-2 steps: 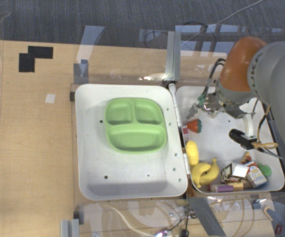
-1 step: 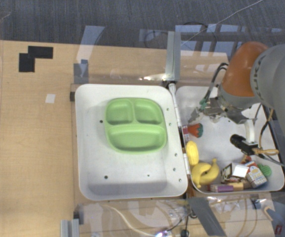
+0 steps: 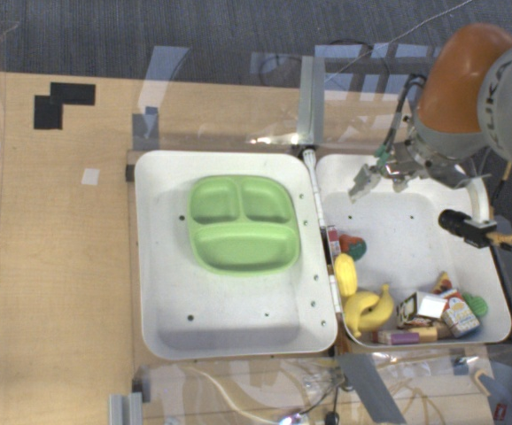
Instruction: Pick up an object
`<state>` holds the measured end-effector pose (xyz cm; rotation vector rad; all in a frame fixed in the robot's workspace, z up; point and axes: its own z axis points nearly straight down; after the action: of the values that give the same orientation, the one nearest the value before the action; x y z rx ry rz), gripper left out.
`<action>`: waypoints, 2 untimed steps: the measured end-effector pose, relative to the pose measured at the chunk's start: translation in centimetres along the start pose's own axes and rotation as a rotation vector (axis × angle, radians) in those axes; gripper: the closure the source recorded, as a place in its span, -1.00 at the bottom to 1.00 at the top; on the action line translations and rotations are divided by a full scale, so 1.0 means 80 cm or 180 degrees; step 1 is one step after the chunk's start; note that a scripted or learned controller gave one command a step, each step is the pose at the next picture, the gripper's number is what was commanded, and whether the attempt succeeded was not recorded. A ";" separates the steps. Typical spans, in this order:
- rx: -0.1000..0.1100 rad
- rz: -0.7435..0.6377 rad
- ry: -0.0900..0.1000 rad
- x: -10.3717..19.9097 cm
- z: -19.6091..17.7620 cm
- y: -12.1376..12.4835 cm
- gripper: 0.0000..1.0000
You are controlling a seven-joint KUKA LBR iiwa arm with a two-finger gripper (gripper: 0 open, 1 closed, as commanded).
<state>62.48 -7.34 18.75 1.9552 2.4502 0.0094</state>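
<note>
**A:** Which step are you working on right now?

**B:** I'm judging it as the approach. My hand (image 3: pixel 382 172) is hanging over the far end of the right bin (image 3: pixel 415 215), carrying nothing. Its fingers are standing spread, one slanting out toward the divider between the bins.

**A:** And where are the things you could be picking?

**B:** They're all lying at the opposite, near end of the right bin. The yellow bananas (image 3: pixel 360 304) are leaning against that bin's left wall, a red-and-green piece (image 3: pixel 352 243) is sitting just beyond them, and some small cartons (image 3: pixel 442 312) are crowding the near right corner.

**A:** So what is the next move asking of you?

**B:** Travelling toward that pile, then coming down over a single item. The bananas are looking most exposed.

**A:** Anything standing in the way?

**B:** The wall hugging the bananas, and the tight clutter of cartons. The green divided tray (image 3: pixel 243 222) in the left bin (image 3: pixel 163 264) is lying well apart.
</note>
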 end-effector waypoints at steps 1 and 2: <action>-0.0018 0.0013 -0.0008 -0.017 0.121 -0.027 -1.00; -0.0022 -0.0025 -0.0008 -0.014 0.120 -0.066 -1.00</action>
<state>57.67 -9.61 9.13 1.9418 2.4528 0.0154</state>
